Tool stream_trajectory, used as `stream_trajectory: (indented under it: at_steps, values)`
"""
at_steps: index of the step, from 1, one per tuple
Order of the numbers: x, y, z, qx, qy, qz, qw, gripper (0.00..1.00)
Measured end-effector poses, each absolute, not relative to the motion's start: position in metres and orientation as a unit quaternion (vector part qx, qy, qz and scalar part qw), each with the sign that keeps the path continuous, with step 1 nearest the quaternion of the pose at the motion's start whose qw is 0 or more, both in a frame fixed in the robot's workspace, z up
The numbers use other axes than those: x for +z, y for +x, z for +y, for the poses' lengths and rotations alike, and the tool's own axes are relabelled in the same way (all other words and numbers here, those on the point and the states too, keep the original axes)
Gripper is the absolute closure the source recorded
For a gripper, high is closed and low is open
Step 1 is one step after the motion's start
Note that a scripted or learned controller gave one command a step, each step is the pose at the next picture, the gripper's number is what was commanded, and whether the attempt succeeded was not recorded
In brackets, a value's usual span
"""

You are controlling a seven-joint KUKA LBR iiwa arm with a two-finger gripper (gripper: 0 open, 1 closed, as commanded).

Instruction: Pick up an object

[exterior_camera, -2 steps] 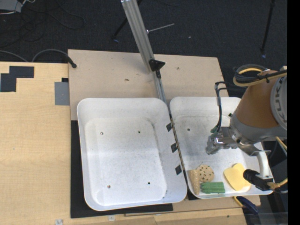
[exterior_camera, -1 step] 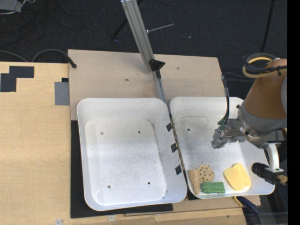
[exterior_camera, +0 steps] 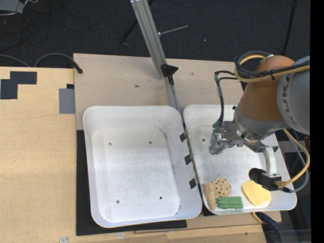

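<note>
Your gripper (exterior_camera: 218,142) hangs over the right bin (exterior_camera: 202,116); grip state unclear. Cookie (exterior_camera: 220,187) at its 6 o'clock.

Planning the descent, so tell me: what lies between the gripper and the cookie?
Bare white bin floor separates the gripper from the cookie in the camera view.

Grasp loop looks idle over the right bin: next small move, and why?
Probably shift the gripper toward the near edge, over the cookie. It sits above bare floor of the right bin, while the objects lie clustered along that near edge.
</note>
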State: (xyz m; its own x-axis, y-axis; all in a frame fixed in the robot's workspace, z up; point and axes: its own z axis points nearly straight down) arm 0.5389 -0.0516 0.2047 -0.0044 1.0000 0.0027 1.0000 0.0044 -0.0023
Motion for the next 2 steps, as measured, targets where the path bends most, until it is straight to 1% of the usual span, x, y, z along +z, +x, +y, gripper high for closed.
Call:
stream_trajectory:
  at_steps: [1,2]
  values:
    - [0.200,0.559,-0.005,0.0002,-0.706,-0.709,0.001,1.00]
    - [0.199,0.585,0.042,0.0000,-0.706,-0.708,0.001,1.00]
